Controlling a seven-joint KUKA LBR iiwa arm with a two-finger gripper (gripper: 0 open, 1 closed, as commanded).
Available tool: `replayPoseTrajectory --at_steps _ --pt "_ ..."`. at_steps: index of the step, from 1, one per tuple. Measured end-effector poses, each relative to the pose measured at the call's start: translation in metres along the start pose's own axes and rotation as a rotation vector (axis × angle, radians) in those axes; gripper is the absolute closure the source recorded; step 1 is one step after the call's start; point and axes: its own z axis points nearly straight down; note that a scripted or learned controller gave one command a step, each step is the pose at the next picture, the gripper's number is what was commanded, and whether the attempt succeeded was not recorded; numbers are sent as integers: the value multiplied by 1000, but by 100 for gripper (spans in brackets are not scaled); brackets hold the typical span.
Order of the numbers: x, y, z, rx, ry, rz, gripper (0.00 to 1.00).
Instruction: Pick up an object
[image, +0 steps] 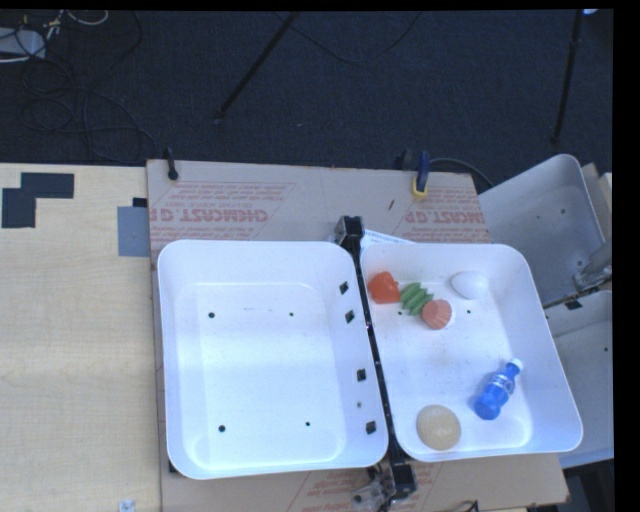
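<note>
White bins on the surface, tool state impossible to tell.
Blue bottle (496, 391) near right bin's (540, 300) lower-right rim; left bin (180, 300) open.

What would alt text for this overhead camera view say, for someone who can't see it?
Two shallow white bins sit side by side on a bench, seen from above. The right bin holds a blue bottle, a tan disc, a white lump and small orange, green and red pieces; the left bin shows bare white floor.

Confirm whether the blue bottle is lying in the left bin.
No, the blue bottle lies in the right bin, near its right wall, beside a round tan object.
</note>
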Motion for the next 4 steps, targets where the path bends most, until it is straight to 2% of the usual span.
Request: replayPoseTrajectory --at_steps 1,2,3,4 --pt "-25 29 202 22 7 4 0" --pt "45 88 23 -13 -1 -7 0" --pt "30 68 190 26 6 6 0" --pt "84 127 120 0 2 -4 0"
